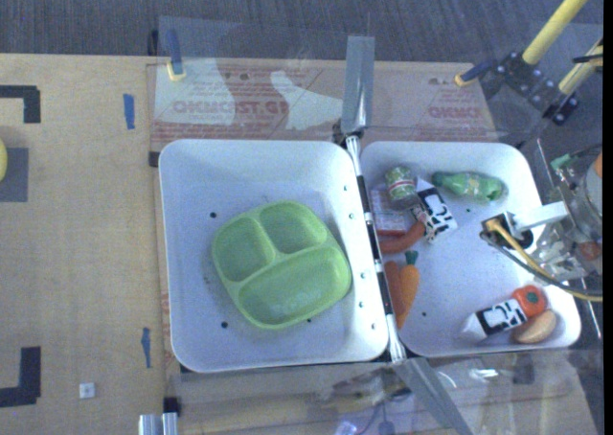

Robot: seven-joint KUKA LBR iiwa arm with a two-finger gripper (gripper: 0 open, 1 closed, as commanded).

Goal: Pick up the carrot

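1. Now we see the gripper (571, 253) at the right edge of the right bin (460, 270); whether it is released or clenched, we cannot tell.
2. We find the carrot (402, 291) against that bin's left wall, well apart from the gripper.
3. We see a green plate (281, 263) in the left bin (192, 184).
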